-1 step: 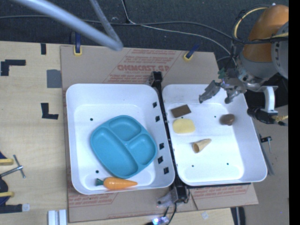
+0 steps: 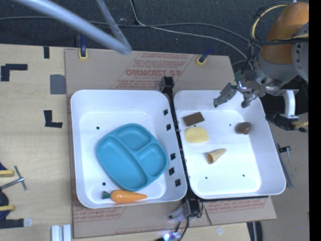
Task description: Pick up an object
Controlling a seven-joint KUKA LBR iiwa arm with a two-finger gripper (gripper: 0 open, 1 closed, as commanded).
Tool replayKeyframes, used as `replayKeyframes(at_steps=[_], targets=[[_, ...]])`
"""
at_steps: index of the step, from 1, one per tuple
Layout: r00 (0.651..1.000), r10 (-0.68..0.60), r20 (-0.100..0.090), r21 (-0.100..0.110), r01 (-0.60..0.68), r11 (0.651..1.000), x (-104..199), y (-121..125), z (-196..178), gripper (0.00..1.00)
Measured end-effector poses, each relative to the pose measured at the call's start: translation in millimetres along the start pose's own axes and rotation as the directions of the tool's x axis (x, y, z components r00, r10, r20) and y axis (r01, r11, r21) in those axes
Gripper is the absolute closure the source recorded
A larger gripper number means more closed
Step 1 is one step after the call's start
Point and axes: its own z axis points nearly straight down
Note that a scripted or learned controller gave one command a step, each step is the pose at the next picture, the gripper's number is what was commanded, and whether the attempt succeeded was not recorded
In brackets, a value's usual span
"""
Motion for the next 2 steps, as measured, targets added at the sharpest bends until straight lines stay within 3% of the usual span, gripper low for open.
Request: replayKeyframes(at_steps=[2], targets=[[1.0, 0.001, 0.0, 0.005, -0.001, 1.0, -4.2, -8.8, 119.2, 0.0]])
